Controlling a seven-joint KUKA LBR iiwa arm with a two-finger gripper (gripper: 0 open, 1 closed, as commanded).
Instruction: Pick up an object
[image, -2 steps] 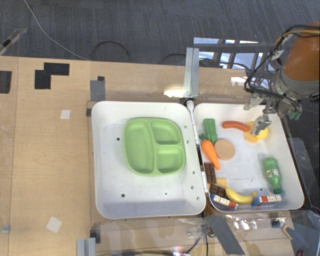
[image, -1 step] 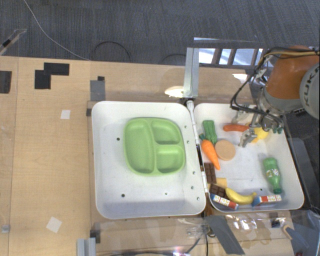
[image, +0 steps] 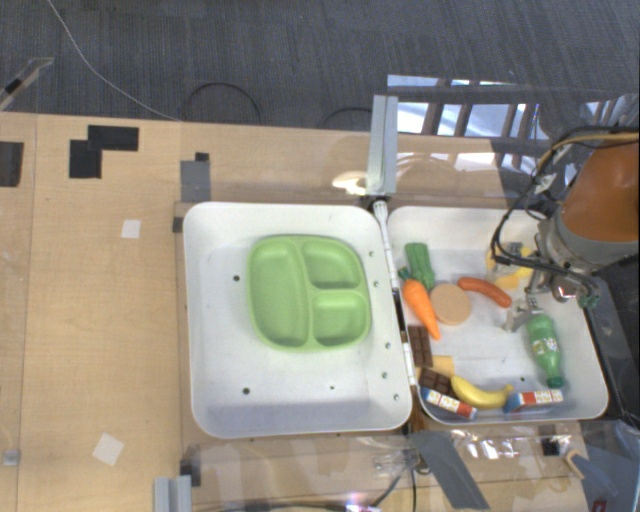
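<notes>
The right bin (image: 597, 372) holds several toy items. A green bottle (image: 546, 350) lies near its right wall, and a red sausage (image: 485, 290) and a tan round disc (image: 452, 306) lie in the middle. An orange carrot (image: 422, 308) and a green vegetable (image: 419, 264) rest by the left wall. A banana (image: 478, 392) lies at the front. My gripper (image: 523, 312) hangs low over the bin, just above the bottle's cap end and right of the sausage. Nothing shows in its grasp.
The left bin (image: 215, 390) carries a green divided plate (image: 307, 291). A brown chocolate bar (image: 421, 350), small boxes (image: 446, 401) and a red-white-blue pack (image: 532, 400) crowd the right bin's front. A yellow piece (image: 512, 272) sits behind the gripper. The grey arm (image: 600, 205) enters from the right.
</notes>
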